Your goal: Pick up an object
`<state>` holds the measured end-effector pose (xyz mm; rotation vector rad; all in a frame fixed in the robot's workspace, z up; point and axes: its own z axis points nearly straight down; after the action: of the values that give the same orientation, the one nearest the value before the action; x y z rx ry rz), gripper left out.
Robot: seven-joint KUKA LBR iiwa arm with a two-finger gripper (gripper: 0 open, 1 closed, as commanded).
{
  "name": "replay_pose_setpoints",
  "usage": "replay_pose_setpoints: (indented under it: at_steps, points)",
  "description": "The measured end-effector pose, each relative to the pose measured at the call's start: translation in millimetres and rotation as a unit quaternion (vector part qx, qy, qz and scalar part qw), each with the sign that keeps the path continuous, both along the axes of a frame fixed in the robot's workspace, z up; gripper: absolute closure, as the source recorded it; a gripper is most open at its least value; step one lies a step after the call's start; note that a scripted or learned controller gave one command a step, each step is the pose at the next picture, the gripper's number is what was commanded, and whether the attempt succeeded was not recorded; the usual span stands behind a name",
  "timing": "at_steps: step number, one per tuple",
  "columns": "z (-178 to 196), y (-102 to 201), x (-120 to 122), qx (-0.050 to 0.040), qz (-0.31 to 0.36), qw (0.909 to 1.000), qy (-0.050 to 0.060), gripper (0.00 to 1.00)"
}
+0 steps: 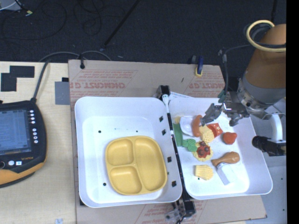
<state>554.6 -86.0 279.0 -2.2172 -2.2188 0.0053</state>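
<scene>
My gripper (222, 116) hangs over the back of the right bin (254, 183), its two dark fingers spread open with nothing between them. Just below it lie a red pepper piece (214, 128) and a yellow corn piece (206, 135). An orange sausage (196, 122) lies left of the fingers and a red tomato (229, 137) to the lower right. A brown drumstick (226, 159), a strawberry-like toy (203, 150), green broccoli (189, 144) and a yellow ridged chip (203, 172) sit nearer the front.
The left bin (91, 120) holds a yellow divided plate (135, 164). A black divider (169, 139) with clips runs between the bins. A teach pendant (18, 136) lies on the far left. A black fitting (267, 145) sticks in at the right bin's edge.
</scene>
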Motion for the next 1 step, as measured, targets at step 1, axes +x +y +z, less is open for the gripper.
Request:
replay_pose_setpoints:
  at_steps: [1]
  points:
    - [267.4, 47.5, -7.2, -0.0011, 0.002, 1.0000, -0.010, 0.00]
